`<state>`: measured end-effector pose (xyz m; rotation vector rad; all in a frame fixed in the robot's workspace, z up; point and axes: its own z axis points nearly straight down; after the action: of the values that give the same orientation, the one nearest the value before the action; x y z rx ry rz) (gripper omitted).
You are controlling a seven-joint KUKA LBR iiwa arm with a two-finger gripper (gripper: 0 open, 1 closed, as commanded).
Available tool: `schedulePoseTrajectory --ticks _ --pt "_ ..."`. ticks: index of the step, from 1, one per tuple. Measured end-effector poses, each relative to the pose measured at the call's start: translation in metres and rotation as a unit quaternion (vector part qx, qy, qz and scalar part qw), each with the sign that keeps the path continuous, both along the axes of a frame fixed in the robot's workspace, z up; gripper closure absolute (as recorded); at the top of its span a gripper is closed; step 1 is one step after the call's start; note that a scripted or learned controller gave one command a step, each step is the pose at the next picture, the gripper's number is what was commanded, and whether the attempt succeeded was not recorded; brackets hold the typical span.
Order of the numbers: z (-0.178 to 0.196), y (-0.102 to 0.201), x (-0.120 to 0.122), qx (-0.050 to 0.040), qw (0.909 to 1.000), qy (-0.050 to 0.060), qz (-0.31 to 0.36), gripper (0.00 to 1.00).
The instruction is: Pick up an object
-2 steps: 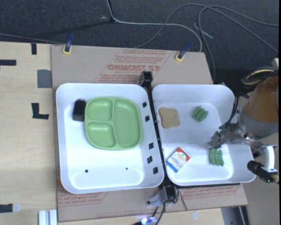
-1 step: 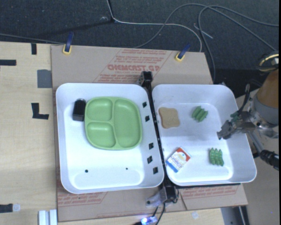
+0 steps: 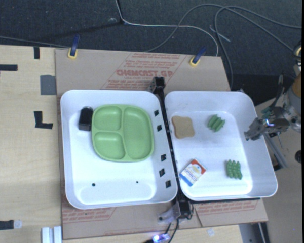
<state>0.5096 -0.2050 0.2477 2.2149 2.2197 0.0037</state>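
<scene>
My gripper (image 3: pixel 257 128) hovers at the right bin's (image 3: pixel 253 186) right rim; finger state indiscernible. Small carton (image 3: pixel 192 172) lies flat, long axis diagonal.

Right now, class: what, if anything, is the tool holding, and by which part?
Nothing. The tool sits at the right bin's right rim, apart from the brown piece, both green pieces and the small packet.

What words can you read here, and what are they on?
"CHEMCAST GP", red letters, upside down: on the brown board under the bins.
More red print beside it: too blurred to read.
The small packet in the right bin: printing too small to read.
</scene>
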Motion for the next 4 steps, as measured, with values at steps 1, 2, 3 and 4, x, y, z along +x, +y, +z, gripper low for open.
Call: schedulePoseTrajectory --ticks 1,2,3,4 --pt "0.023 0.000 0.001 0.0008 1.0000 0.002 0.000 1.00" --pt "0.007 0.059 0.012 0.0018 1.0000 0.004 0.002 1.00" --pt "-0.009 0.107 0.020 0.0016 1.0000 0.004 0.002 1.00" --pt "-0.024 0.161 0.034 0.0017 1.0000 0.005 0.002 1.00"
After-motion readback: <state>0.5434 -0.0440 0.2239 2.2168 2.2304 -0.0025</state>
